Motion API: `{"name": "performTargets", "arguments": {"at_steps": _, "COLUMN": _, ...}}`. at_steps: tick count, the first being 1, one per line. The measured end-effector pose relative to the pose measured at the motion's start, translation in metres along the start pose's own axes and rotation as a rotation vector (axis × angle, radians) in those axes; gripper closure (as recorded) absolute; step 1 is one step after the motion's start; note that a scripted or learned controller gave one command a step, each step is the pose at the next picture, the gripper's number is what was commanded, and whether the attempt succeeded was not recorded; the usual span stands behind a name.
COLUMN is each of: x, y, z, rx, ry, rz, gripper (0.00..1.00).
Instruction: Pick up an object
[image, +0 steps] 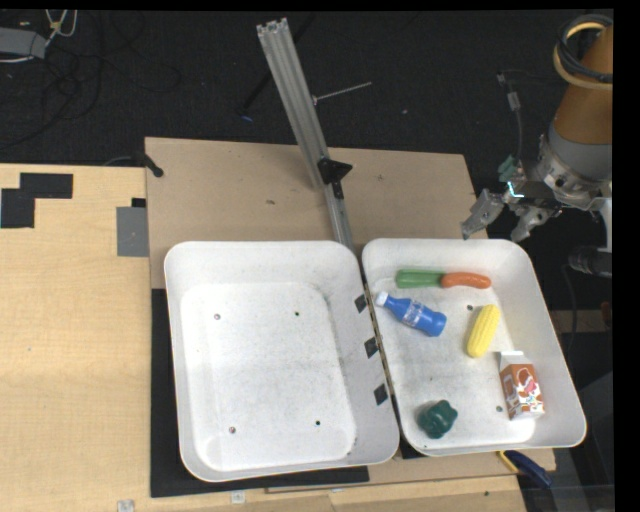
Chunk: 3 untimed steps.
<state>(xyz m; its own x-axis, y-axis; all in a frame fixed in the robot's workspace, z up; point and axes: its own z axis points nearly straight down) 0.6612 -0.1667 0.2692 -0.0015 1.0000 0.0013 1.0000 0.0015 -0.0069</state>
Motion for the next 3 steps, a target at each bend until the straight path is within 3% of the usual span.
{"name": "performTargets", "arguments": {"at_steps": 1, "x": 0.000, "y": 0.001, "z": -0.003, "rx": -0.004, "ry": -0.001, "rz": -0.003, "gripper": 0.00}}
{"name": "performTargets", "arguments": {"at_steps": 3, "x": 0.009, "y": 0.001, "z": 0.126, "rx": 0.002, "ry": 0.000, "rz": -0.005, "gripper": 0.00}}
